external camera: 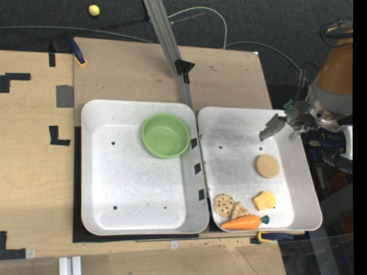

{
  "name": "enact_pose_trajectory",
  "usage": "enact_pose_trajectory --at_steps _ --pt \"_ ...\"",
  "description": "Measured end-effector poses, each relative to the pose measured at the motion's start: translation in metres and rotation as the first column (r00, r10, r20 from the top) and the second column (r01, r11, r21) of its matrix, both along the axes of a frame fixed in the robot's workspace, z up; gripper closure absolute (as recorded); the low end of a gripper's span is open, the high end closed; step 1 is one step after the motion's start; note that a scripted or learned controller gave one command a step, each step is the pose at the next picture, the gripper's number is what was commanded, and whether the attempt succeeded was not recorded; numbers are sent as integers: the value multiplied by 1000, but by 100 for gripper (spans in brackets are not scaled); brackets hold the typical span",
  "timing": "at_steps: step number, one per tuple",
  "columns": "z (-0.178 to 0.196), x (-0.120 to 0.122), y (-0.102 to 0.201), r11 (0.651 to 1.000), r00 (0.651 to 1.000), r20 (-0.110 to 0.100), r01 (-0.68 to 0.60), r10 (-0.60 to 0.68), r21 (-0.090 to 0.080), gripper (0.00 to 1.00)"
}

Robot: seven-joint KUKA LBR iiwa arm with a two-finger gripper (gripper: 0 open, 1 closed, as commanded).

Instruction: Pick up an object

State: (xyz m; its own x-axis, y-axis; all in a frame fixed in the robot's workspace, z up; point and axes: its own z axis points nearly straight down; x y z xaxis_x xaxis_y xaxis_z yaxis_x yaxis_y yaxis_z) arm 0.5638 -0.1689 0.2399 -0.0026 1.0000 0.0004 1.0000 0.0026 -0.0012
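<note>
A round tan disc (267, 167) is seen lying flat near the middle of the right bin (229, 125), with a yellow wedge (264, 200), a cookie (223, 204) and a toy carrot (243, 222) grouped nearer the front rim. The claw (269, 129) is placed over the bin's upper right part, above the disc in the view and almost in line with it, so a short reach toward the front is judged sufficient. Nothing is seen held, and whether it is wide or narrow cannot be told.
</note>
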Motion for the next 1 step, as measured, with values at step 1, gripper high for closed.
enact_pose_trajectory --at_steps 1 --pt "0 0 0 1000 1000 0 0 0 0 0"
